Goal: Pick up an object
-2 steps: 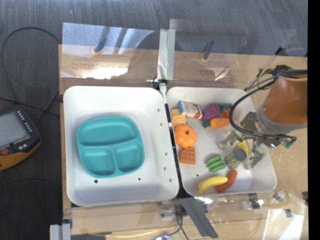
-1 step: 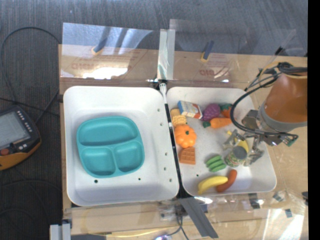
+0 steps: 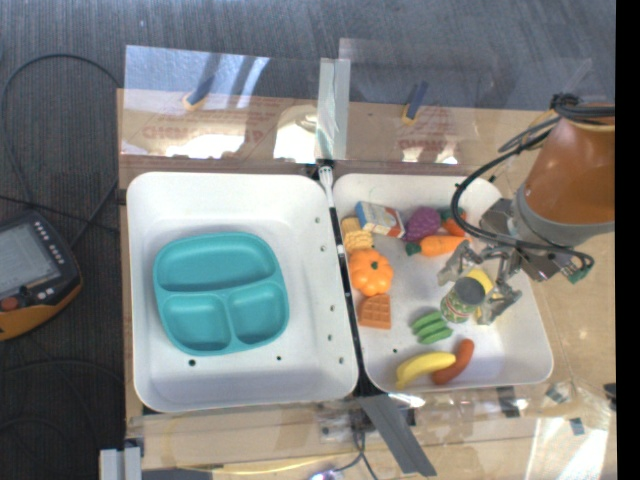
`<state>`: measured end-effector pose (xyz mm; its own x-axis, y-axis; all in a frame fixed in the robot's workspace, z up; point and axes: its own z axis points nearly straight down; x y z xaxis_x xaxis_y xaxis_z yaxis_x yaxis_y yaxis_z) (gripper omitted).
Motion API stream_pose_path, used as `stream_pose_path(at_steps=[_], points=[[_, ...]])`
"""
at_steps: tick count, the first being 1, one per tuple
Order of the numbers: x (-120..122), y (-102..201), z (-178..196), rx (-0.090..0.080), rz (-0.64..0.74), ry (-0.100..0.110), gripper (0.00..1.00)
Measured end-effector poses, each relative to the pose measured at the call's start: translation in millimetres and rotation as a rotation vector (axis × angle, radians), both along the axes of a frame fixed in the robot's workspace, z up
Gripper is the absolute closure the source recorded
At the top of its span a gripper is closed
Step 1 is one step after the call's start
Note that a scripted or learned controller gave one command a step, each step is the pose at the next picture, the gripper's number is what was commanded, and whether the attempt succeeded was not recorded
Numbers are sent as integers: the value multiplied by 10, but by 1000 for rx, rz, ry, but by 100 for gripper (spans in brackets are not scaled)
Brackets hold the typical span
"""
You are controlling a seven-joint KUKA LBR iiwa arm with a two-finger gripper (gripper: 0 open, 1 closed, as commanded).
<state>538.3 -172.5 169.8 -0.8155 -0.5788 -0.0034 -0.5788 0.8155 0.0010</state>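
Observation:
My gripper (image 3: 478, 286) hangs low over the right side of the right bin (image 3: 525, 353), under the orange wrist band. A small round jar (image 3: 464, 297) with a yellow top and dark green body sits between its metal fingers (image 3: 505, 294), which press against both sides. I cannot tell whether the jar is off the bin floor. Other toy food lies in the same bin: an orange pumpkin (image 3: 370, 271), a waffle (image 3: 376, 311), a green pea pod (image 3: 432, 326), a yellow banana (image 3: 425, 367) and a red sausage (image 3: 456, 360).
At the right bin's far end lie purple grapes (image 3: 424, 222), a carrot (image 3: 441, 245) and a small red-and-white carton (image 3: 381, 218). The left bin (image 3: 150, 368) holds a teal divided plate (image 3: 222, 290). A handheld controller (image 3: 30, 268) lies off the bench at left.

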Motion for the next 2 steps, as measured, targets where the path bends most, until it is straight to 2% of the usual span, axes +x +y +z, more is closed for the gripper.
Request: stream_pose_path(at_steps=[1,2], points=[[-296,466,-37,0,-117,3,100],[-369,418,-768,-10,72,-21,100]])
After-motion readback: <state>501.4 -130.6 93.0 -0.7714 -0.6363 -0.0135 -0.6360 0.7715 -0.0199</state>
